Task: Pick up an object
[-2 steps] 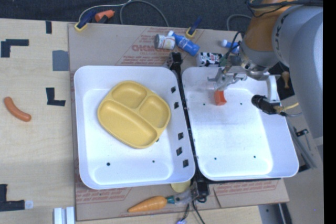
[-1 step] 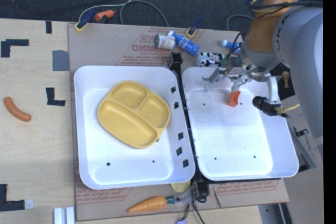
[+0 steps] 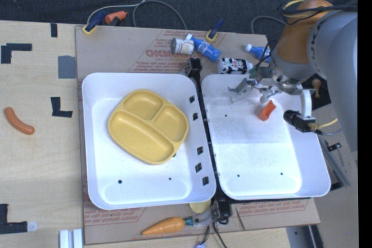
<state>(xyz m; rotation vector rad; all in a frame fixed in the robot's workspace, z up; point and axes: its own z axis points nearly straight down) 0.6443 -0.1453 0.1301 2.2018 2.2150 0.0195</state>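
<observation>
A small orange-red block (image 3: 267, 110) lies in the right bin (image 3: 261, 177), near its far right part. My gripper (image 3: 259, 88) hovers at the far edge of this bin, just above and left of the block, with the grey arm and its orange band (image 3: 296, 38) behind it. From this angle I cannot make out whether the block touches the gripper. A yellow divided plate (image 3: 148, 125) lies in the left bin (image 3: 139, 191).
Outside the bins lie a carrot (image 3: 164, 226) at the front, an orange sausage (image 3: 19, 121) on the bench at left, and a blue-white bottle (image 3: 197, 46) and a black-and-white item (image 3: 232, 65) at the back. Black clips line the divider (image 3: 200, 142) between the bins.
</observation>
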